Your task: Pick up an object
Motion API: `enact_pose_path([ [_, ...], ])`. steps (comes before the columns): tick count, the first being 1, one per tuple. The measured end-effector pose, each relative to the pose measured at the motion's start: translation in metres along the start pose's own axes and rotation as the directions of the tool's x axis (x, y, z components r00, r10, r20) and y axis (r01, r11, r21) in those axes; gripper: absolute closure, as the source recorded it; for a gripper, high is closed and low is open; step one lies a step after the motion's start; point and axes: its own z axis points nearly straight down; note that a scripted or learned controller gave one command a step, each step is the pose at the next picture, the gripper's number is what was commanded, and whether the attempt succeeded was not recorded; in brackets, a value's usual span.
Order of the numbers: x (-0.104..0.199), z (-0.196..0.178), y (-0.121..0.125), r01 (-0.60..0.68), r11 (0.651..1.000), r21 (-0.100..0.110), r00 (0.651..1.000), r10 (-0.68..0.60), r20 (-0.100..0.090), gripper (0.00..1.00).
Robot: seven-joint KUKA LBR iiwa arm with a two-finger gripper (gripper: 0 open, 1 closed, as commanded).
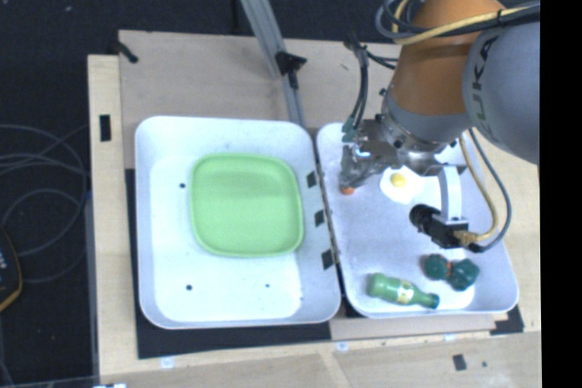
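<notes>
- Near edge of the right bin: a green bottle lies on its side, cap end pointing right, resting on the bin floor. No part of the arm touches it.
- Just right of and slightly beyond the bottle: a dark green toy of lumpy shape, close to the bin's right wall. It too sits untouched.
- Mid-depth in the right bin: a black fitting with a cable attached hangs from the arm over the floor; it appears to belong to the robot, not to the bin contents.
- Left bin: a pale green square plate lies flat near its centre, well apart from the arm.
- Farther back in the right bin: a white and yellow object, resembling a fried egg, lies partly under the wrist hardware.
- The gripper is low at the far left part of the right bin, beside the divider. A small orange item shows at its tip; whether it is gripped or merely lying below cannot be determined. Finger spacing cannot be judged at this angle.
- Assessment: the arm is down at a candidate object, at grasp stage. No lift is evident. A confirmed hold and raising clear of the bin remain outstanding.
</notes>
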Motion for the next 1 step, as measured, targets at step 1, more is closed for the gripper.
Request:
enact_pose_path([
  [1, 0.0481, 0.0196, 0.0115, -0.002, 1.0, 0.001, 1.0, 0.002, 0.001, 1.0],
])
